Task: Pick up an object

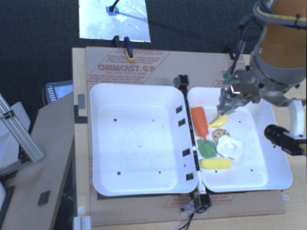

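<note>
- Over the right bin (278, 176) we see the arm (280, 37) reaching in from the right, its orange band above the grey wrist.
- We place the gripper (226, 108) low over the bin's upper part, just above the banana (219, 121), a small yellow piece lying tilted.
- Whether the gripper is clenched, released or grasping anything, we cannot tell; its tips merge with the dark body.
- We find the carrot (199, 121) lying lengthwise along the bin's left wall, just left of the banana.
- Below the carrot we see a green leaf (207, 149), touching an egg (230, 148), white with a pale centre.
- A cookie (220, 134) sits between banana and egg, partly tucked under the egg.
- Nearest us lies a corn cob (216, 164), yellow, just below the leaf and egg.
- We see the left bin (139, 138) beside it, joined by a black divider (188, 128).
- Both bins rest on a cardboard sheet (144, 66).
</note>
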`<state>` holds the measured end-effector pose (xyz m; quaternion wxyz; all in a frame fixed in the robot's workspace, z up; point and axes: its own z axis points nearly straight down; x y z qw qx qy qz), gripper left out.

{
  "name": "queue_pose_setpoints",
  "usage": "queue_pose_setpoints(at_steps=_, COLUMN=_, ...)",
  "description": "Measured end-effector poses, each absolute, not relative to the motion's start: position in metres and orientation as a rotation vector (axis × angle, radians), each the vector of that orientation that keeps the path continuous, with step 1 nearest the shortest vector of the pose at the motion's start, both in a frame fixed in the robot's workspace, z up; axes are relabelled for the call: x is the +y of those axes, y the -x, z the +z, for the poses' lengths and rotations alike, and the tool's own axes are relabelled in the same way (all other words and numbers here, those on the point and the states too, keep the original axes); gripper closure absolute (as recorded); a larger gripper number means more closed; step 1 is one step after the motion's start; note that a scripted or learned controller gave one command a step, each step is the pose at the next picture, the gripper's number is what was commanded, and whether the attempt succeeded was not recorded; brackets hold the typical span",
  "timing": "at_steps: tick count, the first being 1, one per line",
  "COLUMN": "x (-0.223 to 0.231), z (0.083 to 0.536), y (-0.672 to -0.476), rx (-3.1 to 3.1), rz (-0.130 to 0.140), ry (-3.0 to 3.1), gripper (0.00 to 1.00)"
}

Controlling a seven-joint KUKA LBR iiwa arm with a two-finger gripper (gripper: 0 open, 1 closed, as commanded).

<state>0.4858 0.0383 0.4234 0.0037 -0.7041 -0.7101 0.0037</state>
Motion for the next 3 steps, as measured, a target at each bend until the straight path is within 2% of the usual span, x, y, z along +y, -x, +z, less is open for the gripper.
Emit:
queue_pose_setpoints(at_steps=1, x=0.080, z=0.446, y=-0.487, rx=-2.232, rz=-0.006, ry=2.214, gripper=1.00)
queue_pose_setpoints(at_steps=2, x=0.018, z=0.381, y=-0.487, rx=-2.216, rz=0.005, ry=2.226, gripper=1.00)
queue_pose_setpoints(at_steps=3, x=0.055, z=0.427, y=-0.487, rx=-2.232, rz=-0.010, ry=2.216, gripper=1.00)
